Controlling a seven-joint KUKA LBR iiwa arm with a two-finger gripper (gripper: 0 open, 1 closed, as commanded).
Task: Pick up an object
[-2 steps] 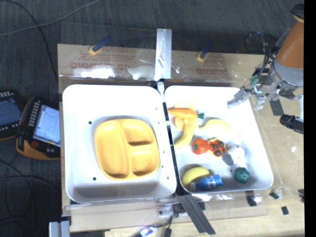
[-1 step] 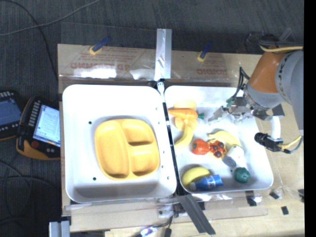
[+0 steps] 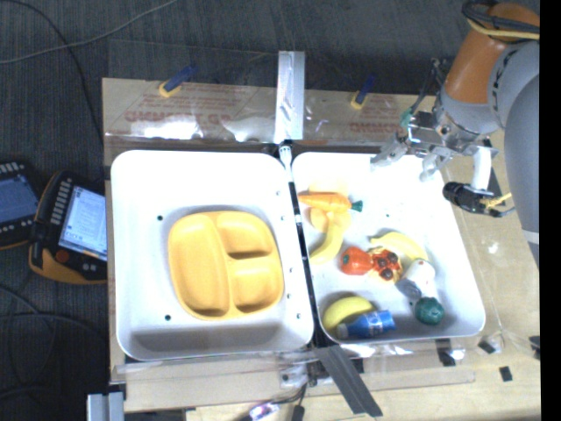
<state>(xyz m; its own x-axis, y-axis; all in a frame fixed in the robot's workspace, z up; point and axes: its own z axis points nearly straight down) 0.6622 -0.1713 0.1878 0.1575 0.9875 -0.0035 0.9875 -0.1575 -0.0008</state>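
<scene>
The right bin (image 3: 443, 213) holds several toy foods: an orange carrot (image 3: 323, 200), a curved yellow banana (image 3: 326, 235), a red tomato-like piece (image 3: 355, 260), a pale yellow piece (image 3: 399, 244), a white bottle (image 3: 417, 277), a dark green ball (image 3: 429, 310), a lemon (image 3: 344, 310) and a blue item (image 3: 368, 324). My gripper (image 3: 406, 163) hangs over the back right corner of this bin, above the objects and apart from them. Its fingers stand spread and open with nothing between them.
In the left bin (image 3: 140, 174) lies a yellow divided plate (image 3: 226, 263). A metal divider post (image 3: 290, 86) rises behind the bins' shared wall. A control pendant (image 3: 70, 226) lies on the floor to the left. The arm's orange band (image 3: 476, 67) is at the upper right.
</scene>
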